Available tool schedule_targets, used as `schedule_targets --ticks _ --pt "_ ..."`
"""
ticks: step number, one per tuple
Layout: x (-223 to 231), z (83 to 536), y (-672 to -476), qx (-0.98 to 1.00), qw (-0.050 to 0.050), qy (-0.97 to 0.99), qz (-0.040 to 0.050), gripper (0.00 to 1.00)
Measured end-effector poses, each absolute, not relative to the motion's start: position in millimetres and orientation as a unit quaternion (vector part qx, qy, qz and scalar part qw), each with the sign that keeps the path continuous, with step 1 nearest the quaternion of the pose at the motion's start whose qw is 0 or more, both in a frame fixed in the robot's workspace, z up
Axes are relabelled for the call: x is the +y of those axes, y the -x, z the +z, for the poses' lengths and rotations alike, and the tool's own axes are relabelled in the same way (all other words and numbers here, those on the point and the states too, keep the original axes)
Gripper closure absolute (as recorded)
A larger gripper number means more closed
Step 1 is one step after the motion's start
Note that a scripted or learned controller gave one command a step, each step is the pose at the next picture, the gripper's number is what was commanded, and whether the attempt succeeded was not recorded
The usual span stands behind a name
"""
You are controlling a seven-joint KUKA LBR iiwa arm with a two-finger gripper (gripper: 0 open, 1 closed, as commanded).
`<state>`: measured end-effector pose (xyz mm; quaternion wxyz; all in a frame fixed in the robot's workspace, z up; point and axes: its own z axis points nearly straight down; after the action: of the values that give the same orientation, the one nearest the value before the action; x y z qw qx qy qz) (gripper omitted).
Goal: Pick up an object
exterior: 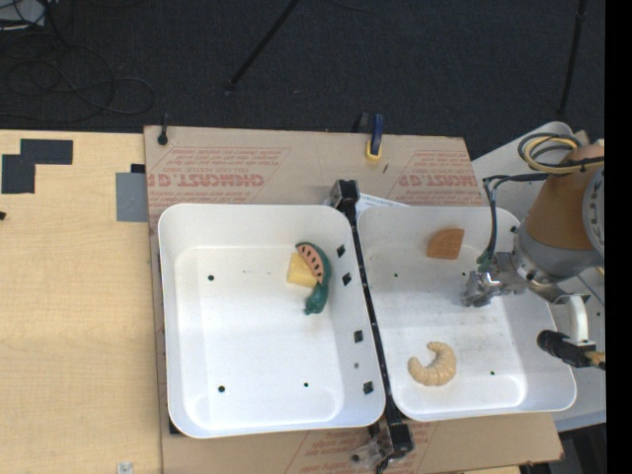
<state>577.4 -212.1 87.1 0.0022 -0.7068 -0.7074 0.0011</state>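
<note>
**Asker:** What lay on the bench point(69, 314)?

**Describer:** Two shallow white bins sat side by side on a sheet of brown cardboard point(296, 166) printed with red lettering. The left bin point(188, 383) and the right bin point(533, 398) met along a dark seam fitted with black clips point(357, 336).

**Asker:** What was in the left bin?

**Describer:** A single toy sat near its right wall, toward the far edge: a watermelon slice point(310, 268) with a yellow face, a red seeded band and a green rind curling down to a point.

**Asker:** And the right bin?

**Describer:** Two things, well apart. A small tan square like a piece of toast point(445, 244) lay near the far edge. A pale croissant point(434, 363), curved like a crescent, lay near the front edge, left of centre.

**Asker:** Where was the arm?

**Describer:** It reached in over the right bin's right side, grey with an orange band point(559, 215). The gripper point(481, 289) hung low by the right wall, between the toast and the croissant but to their right, touching neither.

**Asker:** Were its fingers spread or pressed together?

**Describer:** I could not tell; the metal tip was small and blurred. Nothing showed between the fingers.

**Asker:** Anything else?

**Describer:** A blue and yellow clamp point(375, 134) gripped the cardboard's far edge.
</note>
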Motion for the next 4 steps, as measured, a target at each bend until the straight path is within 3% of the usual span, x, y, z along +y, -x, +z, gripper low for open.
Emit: schedule_targets --ticks 1,2,3,4 --pt "-213.9 87.7 -587.1 -0.707 0.0 0.707 0.0001 1.0" --pt "-212.2 88.1 -545.3 -0.707 0.001 0.707 0.0005 1.0" --pt "-213.2 88.2 -605.5 -0.708 -0.001 0.706 -0.0008 1.0" --pt "-213.0 88.2 -539.9 -0.707 0.002 0.708 0.0007 1.0"
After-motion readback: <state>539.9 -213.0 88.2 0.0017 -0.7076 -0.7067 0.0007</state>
